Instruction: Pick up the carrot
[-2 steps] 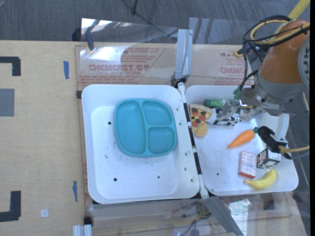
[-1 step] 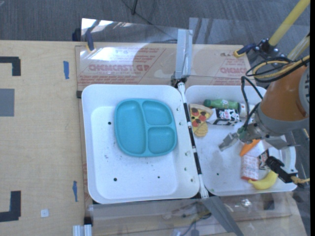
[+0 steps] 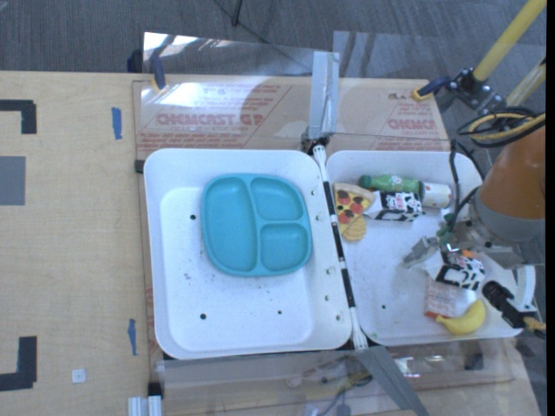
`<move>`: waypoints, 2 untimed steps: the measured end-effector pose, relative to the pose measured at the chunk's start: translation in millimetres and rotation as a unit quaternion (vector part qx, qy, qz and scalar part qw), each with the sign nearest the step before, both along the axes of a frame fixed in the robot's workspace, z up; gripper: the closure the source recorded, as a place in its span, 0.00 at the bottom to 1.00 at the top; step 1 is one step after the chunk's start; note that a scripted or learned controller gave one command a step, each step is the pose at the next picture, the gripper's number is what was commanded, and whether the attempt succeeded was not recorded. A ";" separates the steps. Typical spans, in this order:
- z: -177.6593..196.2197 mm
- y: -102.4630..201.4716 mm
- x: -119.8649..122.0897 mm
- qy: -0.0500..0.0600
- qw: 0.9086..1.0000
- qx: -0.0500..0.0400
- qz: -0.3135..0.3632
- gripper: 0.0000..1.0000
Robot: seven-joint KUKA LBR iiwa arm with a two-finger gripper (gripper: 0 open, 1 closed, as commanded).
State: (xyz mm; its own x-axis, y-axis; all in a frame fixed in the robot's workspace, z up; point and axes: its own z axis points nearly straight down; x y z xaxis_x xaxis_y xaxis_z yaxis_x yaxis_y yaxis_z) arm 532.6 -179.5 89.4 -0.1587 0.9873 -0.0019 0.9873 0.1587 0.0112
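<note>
Two white bins sit side by side on a tabletop point(image 3: 69, 232). The left bin point(image 3: 173, 319) holds a teal divided plate point(image 3: 257, 224). In the right bin point(image 3: 381, 302), the hand point(image 3: 447, 248) hangs at three o'clock, its grip unclear. A small orange sliver, possibly the carrot point(image 3: 468, 253), shows just beside it. A banana point(image 3: 464, 319) lies at five o'clock, a green bottle point(image 3: 392, 183) at twelve.

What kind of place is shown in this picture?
Probably a robotics lab test bench: two white bins side by side, a grey and orange robot arm reaching in, and toy food such as a banana.
</note>
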 end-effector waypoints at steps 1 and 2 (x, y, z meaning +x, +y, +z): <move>1.8 -23.7 -2.9 -0.002 0.999 0.011 0.032 0.00; 12.6 -33.3 -3.2 -0.005 1.000 0.000 0.027 1.00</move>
